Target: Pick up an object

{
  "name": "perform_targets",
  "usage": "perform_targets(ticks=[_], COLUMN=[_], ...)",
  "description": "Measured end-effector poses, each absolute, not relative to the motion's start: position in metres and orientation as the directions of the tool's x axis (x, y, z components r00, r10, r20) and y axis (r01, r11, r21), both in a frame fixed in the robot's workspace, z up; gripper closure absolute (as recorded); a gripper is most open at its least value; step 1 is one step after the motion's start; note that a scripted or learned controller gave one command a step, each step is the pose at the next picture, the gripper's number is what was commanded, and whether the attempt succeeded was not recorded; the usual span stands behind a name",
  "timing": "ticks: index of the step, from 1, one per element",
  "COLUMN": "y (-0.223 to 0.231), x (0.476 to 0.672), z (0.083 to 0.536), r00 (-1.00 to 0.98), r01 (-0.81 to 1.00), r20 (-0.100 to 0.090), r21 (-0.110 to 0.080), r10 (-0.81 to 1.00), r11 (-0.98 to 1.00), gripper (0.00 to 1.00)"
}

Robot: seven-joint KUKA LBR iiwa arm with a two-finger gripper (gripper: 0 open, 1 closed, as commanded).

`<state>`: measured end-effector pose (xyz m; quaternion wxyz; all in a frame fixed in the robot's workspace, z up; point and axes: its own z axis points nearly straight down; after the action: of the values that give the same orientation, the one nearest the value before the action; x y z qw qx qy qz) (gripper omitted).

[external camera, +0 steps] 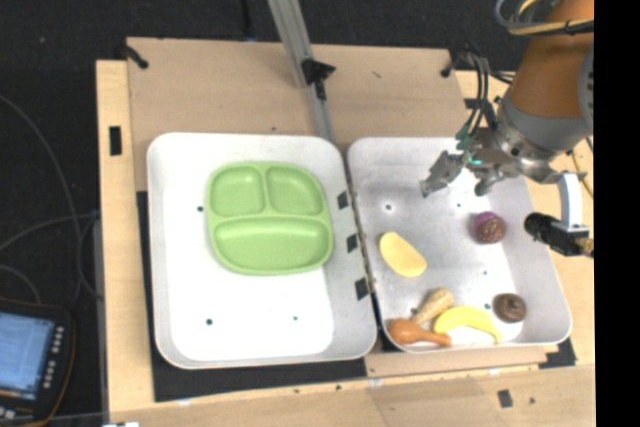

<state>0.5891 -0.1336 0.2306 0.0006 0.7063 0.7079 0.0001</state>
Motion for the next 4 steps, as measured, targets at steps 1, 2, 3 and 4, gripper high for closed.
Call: perform_targets(ticks=[1,2,3,4], y=[-0.134,-0.128,-0.127,-0.128], x=[0.589,0.595,0.595,0.595], z=[0.231,0.174,0.110,0.101], r00=[-0.001,-0.003,0.001,0.003], r01=[1.000,1.000,1.000,1.000], r20=[0.000,-0.001,-0.001,-0.002], r21=[0.001,-0.004,-0.005,-0.001], r10=[1.000,1.000,1.000,1.000], r11=[0.001,0.003,-0.001,-0.003], gripper=[0.00,0.00,0.00,0.00])
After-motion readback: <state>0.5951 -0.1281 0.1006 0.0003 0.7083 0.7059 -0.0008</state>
